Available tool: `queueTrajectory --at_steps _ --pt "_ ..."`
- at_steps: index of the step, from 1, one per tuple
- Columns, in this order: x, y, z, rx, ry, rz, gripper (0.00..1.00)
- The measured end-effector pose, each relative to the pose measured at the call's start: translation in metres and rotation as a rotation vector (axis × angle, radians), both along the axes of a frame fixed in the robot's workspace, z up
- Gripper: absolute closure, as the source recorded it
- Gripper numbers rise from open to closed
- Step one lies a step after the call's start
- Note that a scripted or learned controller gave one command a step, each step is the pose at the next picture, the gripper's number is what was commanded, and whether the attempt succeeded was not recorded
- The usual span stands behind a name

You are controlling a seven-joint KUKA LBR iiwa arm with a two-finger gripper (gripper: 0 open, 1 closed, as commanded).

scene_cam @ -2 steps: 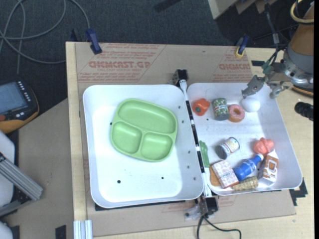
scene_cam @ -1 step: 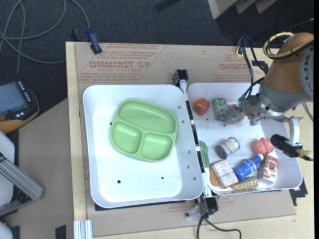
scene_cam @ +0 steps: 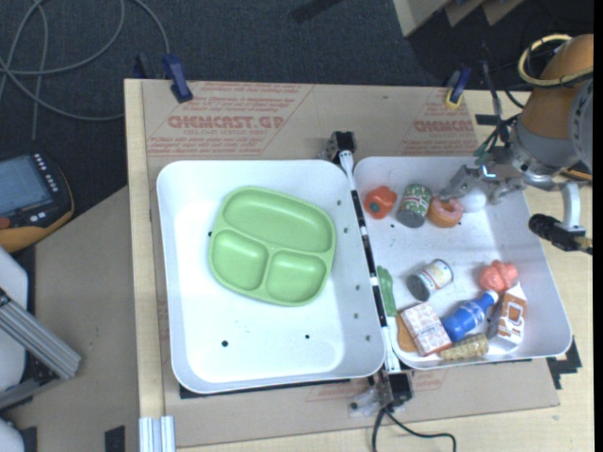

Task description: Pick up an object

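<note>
The right bin [scene_cam: 537, 252] holds the loose objects. Along its back stand an orange-red round piece [scene_cam: 380, 201], a grey-green can [scene_cam: 414, 205] and an orange ring-shaped piece [scene_cam: 446, 212]. My gripper [scene_cam: 468, 186] hangs at the bin's back right, just above and to the right of the orange ring, at the end of the grey arm [scene_cam: 551, 130]. Nothing shows in its grasp. Toward the front lie a small tin [scene_cam: 432, 278], a pink lump [scene_cam: 498, 276], a blue bottle [scene_cam: 468, 316], a red-checked box [scene_cam: 423, 328] and a small carton [scene_cam: 512, 316].
The left bin [scene_cam: 188, 328] carries a green three-section plate [scene_cam: 273, 245]. A thin green stick [scene_cam: 384, 290] lies along the divider between the bins. A tan piece [scene_cam: 462, 349] rests at the right bin's front edge. Blue clamps [scene_cam: 175, 76] [scene_cam: 457, 87] grip the board's back.
</note>
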State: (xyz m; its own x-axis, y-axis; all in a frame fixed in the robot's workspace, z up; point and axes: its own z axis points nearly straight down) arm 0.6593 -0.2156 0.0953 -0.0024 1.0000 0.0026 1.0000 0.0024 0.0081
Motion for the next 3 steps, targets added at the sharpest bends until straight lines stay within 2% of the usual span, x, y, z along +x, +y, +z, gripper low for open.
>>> queueTrajectory --at_steps 1,2,3 --pt "0.002 -0.001 0.013 -0.006 -0.006 0.001 1.0" --pt "-0.012 0.088 -0.005 -0.008 0.023 -0.007 1.0" --pt "-0.068 0.119 0.084 -0.002 0.008 -0.002 1.0"
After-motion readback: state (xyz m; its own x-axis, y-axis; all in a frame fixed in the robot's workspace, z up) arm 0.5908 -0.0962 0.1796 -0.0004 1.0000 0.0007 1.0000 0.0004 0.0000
